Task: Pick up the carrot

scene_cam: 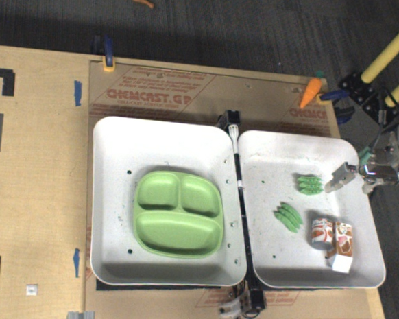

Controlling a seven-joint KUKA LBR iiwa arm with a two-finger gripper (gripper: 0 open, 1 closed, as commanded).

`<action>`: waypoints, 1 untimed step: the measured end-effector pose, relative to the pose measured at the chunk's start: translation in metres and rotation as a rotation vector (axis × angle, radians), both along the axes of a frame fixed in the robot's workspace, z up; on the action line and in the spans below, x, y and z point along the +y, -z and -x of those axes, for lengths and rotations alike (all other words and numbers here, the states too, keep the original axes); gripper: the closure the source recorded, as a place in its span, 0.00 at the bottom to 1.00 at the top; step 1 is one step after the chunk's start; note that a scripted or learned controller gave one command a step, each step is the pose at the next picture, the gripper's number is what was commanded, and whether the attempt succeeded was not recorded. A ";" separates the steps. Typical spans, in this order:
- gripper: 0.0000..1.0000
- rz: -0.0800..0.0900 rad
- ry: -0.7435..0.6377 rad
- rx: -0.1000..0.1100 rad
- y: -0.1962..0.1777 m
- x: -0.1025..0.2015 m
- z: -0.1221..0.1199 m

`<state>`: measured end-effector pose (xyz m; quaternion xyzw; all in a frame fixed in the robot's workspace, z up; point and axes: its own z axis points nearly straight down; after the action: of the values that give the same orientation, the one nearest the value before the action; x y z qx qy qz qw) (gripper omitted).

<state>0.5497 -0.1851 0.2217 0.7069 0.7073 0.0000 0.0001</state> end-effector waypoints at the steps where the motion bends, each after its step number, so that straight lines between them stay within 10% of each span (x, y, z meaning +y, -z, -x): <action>1: 0.00 -0.001 0.076 0.002 0.013 -0.039 0.018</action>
<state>0.5314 -0.2238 0.2085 0.7334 0.6798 -0.0003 -0.0008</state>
